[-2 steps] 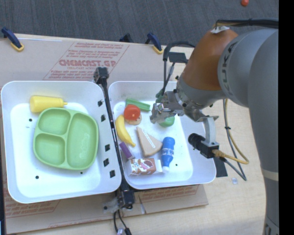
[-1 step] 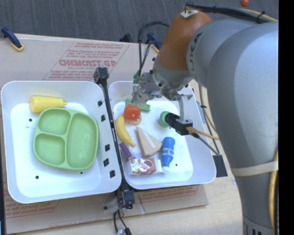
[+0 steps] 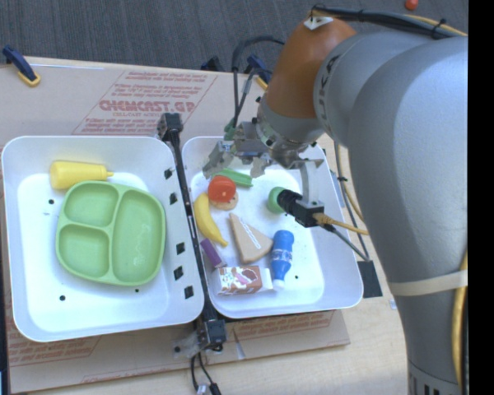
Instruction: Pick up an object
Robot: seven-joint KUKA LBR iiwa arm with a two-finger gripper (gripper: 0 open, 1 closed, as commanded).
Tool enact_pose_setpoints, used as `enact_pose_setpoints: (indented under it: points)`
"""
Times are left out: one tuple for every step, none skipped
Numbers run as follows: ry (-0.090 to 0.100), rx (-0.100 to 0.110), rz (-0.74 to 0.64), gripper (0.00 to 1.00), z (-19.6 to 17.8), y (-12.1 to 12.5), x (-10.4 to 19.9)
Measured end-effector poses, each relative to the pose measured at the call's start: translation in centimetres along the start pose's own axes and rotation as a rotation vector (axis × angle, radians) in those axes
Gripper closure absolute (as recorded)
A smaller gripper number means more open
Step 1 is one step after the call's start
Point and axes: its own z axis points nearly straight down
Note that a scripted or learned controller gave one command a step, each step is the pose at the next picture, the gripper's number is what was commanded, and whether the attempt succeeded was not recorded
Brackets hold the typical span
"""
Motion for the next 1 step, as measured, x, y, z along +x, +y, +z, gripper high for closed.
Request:
enact_pose_setpoints:
  points:
    - [0.000, 0.002, -0.002, 0.00, 0.01, -2.93, 5.84]
